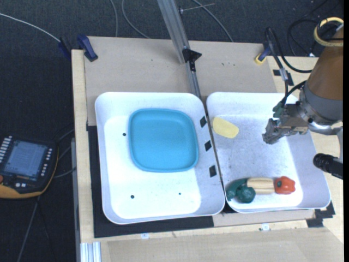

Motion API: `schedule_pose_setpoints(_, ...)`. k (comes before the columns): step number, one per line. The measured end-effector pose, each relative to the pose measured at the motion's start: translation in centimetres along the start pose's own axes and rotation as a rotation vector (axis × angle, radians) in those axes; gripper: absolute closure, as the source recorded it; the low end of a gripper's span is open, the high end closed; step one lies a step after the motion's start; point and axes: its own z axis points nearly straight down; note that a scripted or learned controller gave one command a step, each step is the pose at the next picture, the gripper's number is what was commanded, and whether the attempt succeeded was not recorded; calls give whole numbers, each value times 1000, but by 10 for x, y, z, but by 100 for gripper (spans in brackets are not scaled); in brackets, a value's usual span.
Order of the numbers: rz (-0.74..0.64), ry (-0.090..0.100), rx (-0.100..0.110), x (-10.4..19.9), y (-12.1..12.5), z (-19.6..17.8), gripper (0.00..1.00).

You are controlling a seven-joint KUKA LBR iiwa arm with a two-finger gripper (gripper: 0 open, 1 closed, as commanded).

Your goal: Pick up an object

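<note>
Teach pendant [24, 165] on dark floor; loose cables [136, 1]

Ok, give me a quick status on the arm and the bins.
Gripper over right bin, nothing seen held. Yellow piece, green, tan and red items lie apart from it. Blue plate in left bin.

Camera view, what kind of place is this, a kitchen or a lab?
Most likely a robotics lab: a grey arm's two-finger gripper hangs over the right shallow white bin, a handheld control pendant lies on the dark carpet, and loose cables trail behind the bench.
</note>
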Motion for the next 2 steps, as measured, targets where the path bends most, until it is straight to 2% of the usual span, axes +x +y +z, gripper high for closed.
schedule_pose_setpoints(2, -1, 0, 2, 116, 11, 24, 100)
